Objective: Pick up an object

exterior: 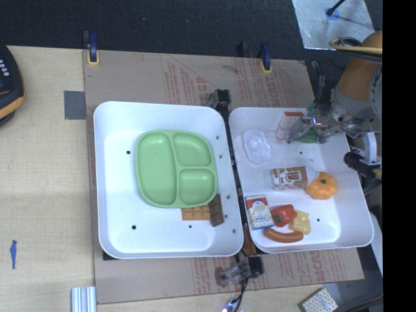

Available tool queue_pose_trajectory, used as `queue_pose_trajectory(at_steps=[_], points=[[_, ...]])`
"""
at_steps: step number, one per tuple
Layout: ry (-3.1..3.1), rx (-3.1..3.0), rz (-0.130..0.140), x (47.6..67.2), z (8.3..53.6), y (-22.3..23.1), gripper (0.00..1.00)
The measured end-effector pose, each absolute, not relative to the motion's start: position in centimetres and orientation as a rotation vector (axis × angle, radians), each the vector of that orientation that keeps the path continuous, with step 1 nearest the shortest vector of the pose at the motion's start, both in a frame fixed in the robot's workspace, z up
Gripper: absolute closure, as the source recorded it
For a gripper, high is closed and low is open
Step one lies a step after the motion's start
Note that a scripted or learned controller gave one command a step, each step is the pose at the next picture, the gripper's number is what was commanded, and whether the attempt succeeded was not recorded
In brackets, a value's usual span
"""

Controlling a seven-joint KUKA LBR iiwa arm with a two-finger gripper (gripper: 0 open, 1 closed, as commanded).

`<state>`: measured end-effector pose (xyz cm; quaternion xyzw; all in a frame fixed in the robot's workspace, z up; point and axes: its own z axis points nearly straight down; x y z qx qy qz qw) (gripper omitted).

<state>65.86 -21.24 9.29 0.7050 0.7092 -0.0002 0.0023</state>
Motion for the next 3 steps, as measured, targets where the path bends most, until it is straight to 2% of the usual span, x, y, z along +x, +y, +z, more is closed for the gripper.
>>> queue_pose_trajectory(at_steps=[1, 2, 3], points=[[2.233, 2.217, -0.005, 61.5, 13.7, -16.4, 0.00], [2.233, 2.222, -0.009, 57.4, 11.2, -13.0, 0.00], [2.233, 2.218, -0.007, 56.5, 9.1, -10.6, 0.00]])
